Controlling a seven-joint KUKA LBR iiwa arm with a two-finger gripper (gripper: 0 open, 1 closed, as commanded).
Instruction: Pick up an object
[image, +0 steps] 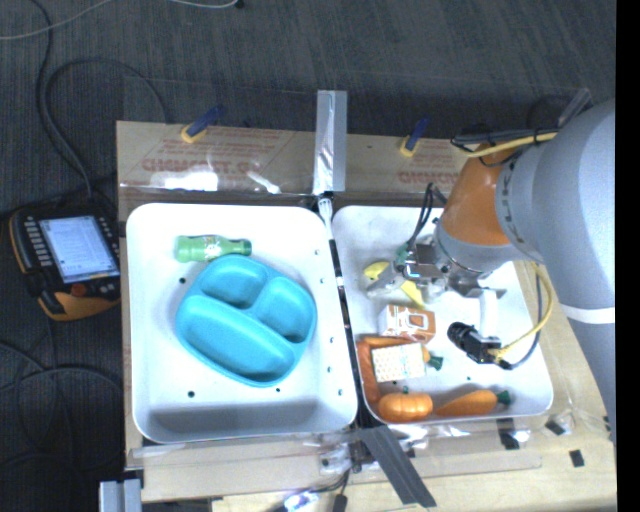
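Observation:
My gripper (413, 272) is low over the upper middle of the right bin (530, 395), below the orange wrist band. It hangs right over a yellow banana-shaped toy (380, 271), whose right part it hides. Just below it lies a small orange-and-white carton (408, 322). Further toward the front are an orange box (396, 362), a small orange pumpkin (405, 405) and a carrot (466, 403). Nothing is visibly lifted off the bin floor.
The left bin (160, 400) holds a blue divided plate (248, 318) and a green bottle (212, 247) lying at its back edge. A black connector with a yellow cable (472, 341) hangs beside the arm over the right bin. A teach pendant (68, 252) lies on the floor at the left.

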